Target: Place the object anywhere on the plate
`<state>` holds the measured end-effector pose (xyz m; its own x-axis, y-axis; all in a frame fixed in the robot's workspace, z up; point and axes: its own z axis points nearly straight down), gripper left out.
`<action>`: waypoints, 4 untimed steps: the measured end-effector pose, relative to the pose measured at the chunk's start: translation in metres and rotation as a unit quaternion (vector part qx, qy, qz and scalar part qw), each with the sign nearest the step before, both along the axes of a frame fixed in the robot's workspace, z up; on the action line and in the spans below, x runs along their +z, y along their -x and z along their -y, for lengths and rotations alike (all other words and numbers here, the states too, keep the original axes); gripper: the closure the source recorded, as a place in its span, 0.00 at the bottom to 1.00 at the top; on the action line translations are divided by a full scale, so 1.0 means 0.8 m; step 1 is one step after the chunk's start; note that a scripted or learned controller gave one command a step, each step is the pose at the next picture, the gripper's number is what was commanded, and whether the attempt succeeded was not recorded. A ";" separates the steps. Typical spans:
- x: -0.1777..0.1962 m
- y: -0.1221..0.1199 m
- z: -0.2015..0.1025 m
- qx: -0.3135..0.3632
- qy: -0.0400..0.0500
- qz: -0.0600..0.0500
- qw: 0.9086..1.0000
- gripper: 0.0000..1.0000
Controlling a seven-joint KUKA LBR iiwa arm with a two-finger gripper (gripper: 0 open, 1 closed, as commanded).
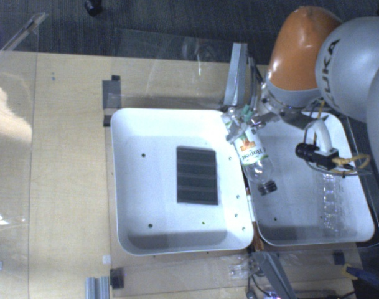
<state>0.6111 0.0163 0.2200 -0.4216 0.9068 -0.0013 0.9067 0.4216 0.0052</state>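
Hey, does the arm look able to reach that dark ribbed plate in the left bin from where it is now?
Probably yes. The dark plate lies flat and uncovered in the left bin, and the gripper hangs near the shared rim with a small bottle beneath it.

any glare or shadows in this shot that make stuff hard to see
Camera view: a bright glare patch washes out the wooden bench at far left; soft shadow lies along the near inner wall of the left white bin; the dark ribbed rectangular plate reads clearly; the small clear plastic bottle with orange label is slightly soft, and the gripper above it is dim.
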 end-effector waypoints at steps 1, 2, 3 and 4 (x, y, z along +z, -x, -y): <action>0.052 0.042 -0.041 0.052 0.000 0.000 0.999 1.00; 0.065 0.040 -0.042 0.054 0.000 0.003 0.999 1.00; 0.007 0.080 -0.133 0.095 0.000 -0.001 0.996 1.00; -0.041 -0.001 -0.159 0.218 0.000 0.000 0.976 1.00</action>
<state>0.6117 0.1436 0.1874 -0.7677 0.6408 -0.0021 0.6408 0.7677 0.0049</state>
